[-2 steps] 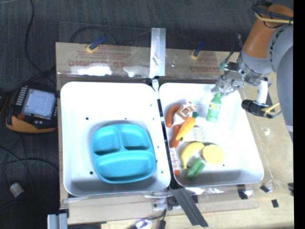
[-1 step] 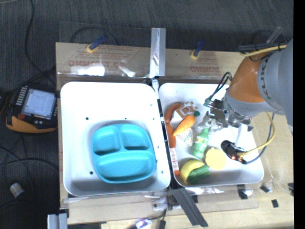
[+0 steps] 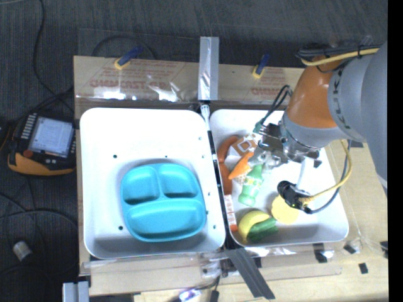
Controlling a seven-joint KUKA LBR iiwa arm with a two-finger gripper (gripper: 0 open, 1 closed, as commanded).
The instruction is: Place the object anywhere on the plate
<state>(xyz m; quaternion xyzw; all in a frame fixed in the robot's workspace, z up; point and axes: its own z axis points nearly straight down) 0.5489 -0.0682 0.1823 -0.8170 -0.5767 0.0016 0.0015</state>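
One green bottle (image 3: 250, 187), upright-slanted, beneath tool (image 3: 272, 151)

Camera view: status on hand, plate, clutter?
Hand low over right bin, above green bottle; grip unconfirmed. Blue plate bare in left bin. Carrot, yellow and green toys crowd the bottle.

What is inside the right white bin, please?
The right bin holds an orange carrot-like piece, a green bottle and yellow and green toys. The end effector covers anything beneath it.
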